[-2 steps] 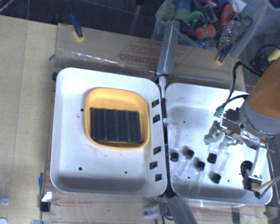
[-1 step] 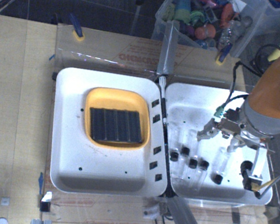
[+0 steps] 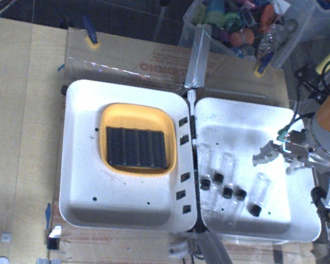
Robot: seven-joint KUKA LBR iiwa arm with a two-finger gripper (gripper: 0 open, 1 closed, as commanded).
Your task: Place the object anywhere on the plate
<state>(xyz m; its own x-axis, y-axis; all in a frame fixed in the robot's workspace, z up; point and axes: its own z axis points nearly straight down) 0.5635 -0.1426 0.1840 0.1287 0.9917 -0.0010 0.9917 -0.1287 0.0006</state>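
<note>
yellow plate (image 3: 141,116) with dark slab (image 3: 136,148) in left bin (image 3: 82,146); clear vials (image 3: 232,181) in right bin (image 3: 283,209); hand (image 3: 278,156) above.

Two white bins sit side by side on a wooden bench (image 3: 3,134), the left bin (image 3: 74,195) at nine o'clock and the right bin (image 3: 299,224) at three. A row of black tabs (image 3: 184,162) runs down the divider between them. At twelve o'clock a clear tub of colourful toys (image 3: 245,17) stands behind the bins, with blue clamps (image 3: 92,36) on the plastic sheet near it.
</note>
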